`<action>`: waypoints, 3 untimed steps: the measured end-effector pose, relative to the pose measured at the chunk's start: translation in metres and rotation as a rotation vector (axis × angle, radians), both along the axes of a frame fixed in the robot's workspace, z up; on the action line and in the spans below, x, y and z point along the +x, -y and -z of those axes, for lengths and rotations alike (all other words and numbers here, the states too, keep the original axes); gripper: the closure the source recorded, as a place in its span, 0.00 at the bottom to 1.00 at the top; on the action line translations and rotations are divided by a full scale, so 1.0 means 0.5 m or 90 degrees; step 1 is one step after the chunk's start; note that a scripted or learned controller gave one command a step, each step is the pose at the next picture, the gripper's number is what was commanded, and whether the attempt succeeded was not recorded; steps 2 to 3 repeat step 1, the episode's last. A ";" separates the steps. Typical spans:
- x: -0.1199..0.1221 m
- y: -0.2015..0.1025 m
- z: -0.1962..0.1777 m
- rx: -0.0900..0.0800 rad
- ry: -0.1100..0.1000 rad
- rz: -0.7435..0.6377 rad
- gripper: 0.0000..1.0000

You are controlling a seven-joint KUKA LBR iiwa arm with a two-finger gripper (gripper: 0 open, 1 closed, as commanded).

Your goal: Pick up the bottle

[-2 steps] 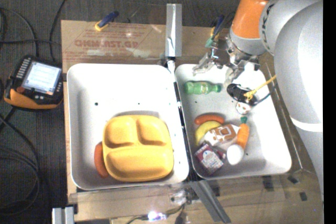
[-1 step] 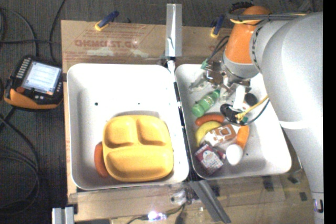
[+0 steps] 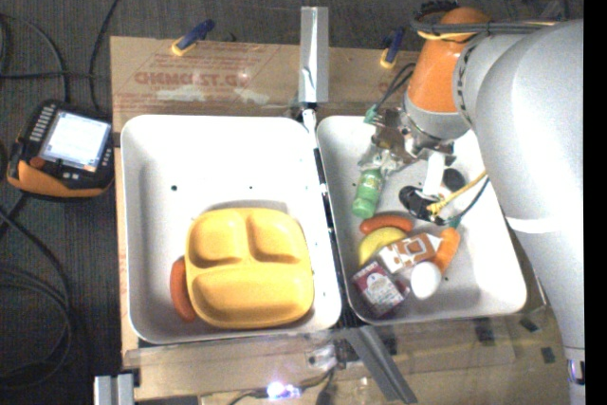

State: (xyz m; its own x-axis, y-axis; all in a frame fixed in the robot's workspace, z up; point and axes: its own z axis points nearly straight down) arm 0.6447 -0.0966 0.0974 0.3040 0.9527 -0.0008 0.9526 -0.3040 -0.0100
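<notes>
Nearest the camera, in the right bin, the clutter sits packed toward the bin's near left side: a dark red packet, a white egg-shaped thing, a small brown and white carton, a yellow fruit and an orange sausage-like piece. They lean on one another, probably because they were tipped in loosely rather than set down.

Just beyond that pile lies the green bottle, the thing to be picked. It lies along the bin's left wall, its lower end almost touching the orange piece and its cap end pointing away from the camera. That wall on one side and the pile at its foot leave little free space around it, so a grasp across its body looks likelier to work than one from the ends.

Just past the bottle's far end, and slightly to its right, the gripper hangs low inside the bin under the orange band of the arm. It is close to the bottle, seemingly lined up for a descent, but nothing shows between its parts, and whether it is apart or together cannot be told here.

To the left of the bottle, across the wall, the left bin holds a yellow divided tray with a reddish piece tucked at its edge.
</notes>
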 end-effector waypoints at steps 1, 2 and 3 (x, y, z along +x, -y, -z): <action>0.033 -0.045 -0.204 -0.005 0.002 0.094 1.00; 0.033 -0.045 -0.204 -0.005 0.002 0.094 1.00; 0.033 -0.045 -0.204 -0.005 0.002 0.094 1.00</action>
